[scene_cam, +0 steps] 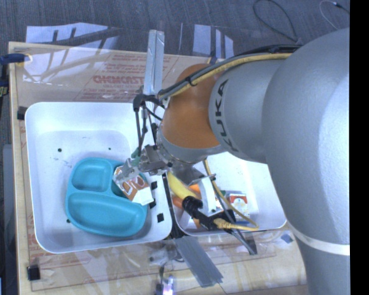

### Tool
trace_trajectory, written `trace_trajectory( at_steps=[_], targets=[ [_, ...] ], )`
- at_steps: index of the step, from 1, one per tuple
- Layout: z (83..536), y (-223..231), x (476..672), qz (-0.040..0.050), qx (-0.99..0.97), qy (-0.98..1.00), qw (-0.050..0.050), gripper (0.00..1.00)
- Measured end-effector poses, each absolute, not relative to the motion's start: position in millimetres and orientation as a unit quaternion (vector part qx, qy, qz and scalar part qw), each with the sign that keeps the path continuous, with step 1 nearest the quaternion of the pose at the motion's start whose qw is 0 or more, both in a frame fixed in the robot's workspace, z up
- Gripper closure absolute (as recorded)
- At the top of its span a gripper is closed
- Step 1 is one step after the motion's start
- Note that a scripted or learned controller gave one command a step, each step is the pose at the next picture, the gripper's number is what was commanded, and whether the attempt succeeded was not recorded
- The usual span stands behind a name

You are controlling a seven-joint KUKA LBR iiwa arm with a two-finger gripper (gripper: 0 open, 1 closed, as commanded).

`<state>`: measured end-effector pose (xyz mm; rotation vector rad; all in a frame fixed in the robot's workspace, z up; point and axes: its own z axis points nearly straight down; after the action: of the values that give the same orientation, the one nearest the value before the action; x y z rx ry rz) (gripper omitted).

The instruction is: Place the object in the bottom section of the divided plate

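Arm (pixel 277 97) reaches leftward, hand (pixel 134 180) low beside divided plate (pixel 101 198).

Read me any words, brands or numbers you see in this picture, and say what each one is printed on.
"KUKA": black letters running down the grey arm, partly hidden.
Red lettering on the clear sheet behind the bins: mirrored and too blurred to read for certain.
Small packet at the blue plate: print too small.
Packets in the right bin: unreadable.

My grey arm (pixel 295 109) reaches in from the right, bulking large across the view, the orange band (pixel 187 118) just above my wrist. My gripper (pixel 137 178) points down and left, its jaws' state hidden.
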<state>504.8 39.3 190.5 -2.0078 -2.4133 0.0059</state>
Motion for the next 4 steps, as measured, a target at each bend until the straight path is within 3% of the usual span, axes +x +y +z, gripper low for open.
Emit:
trace_trajectory(
  at_steps=[1, 2, 3, 4],
  targets=[
    [200, 39, 505.5, 0.0032, -0.638, -0.77, 0.002, 1.0],
    [190, -42, 475.9, 0.002, -0.667, -0.745, 0.002, 1.0],
    [203, -113, 476.2, 0.0011, -0.677, -0.736, 0.001, 1.0],
    [100, -136, 479.8, -0.0027, -0.549, -0.836, -0.003, 1.0]
  ],
)
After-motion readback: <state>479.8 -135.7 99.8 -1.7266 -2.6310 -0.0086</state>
